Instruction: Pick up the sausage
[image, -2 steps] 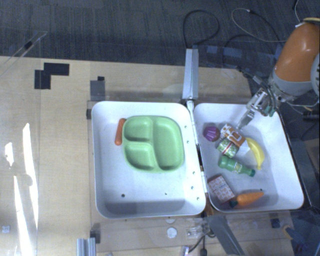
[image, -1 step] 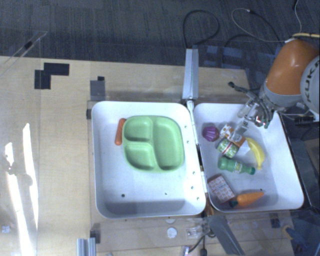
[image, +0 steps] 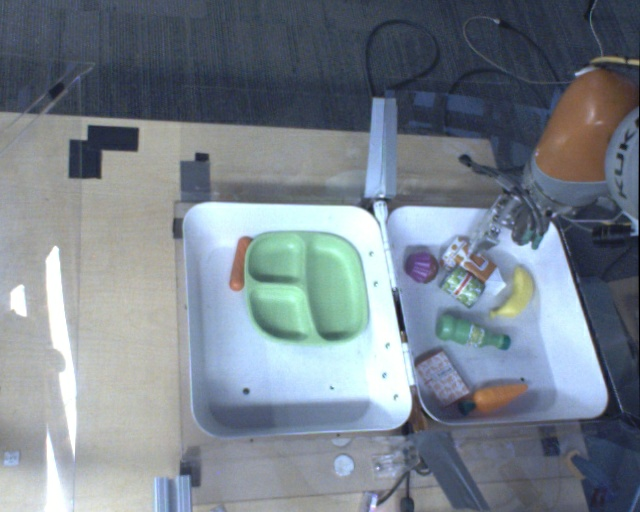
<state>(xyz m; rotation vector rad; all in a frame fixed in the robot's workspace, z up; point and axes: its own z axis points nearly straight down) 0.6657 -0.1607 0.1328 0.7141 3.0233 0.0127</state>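
The sausage is seen in the left bin, lying just beside the green plate, by its left edge. The end effector is held over the right bin, well apart from it. How it is set cannot be told.

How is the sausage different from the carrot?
The sausage lies in the left bin beside the green divided plate; the carrot lies in the right bin near a patterned card. The sausage is plain orange-red and thinner; the carrot is fatter and has a dark green end. The sausage lies nearly up-and-down in the view, the carrot more sideways. Both are long and orange.
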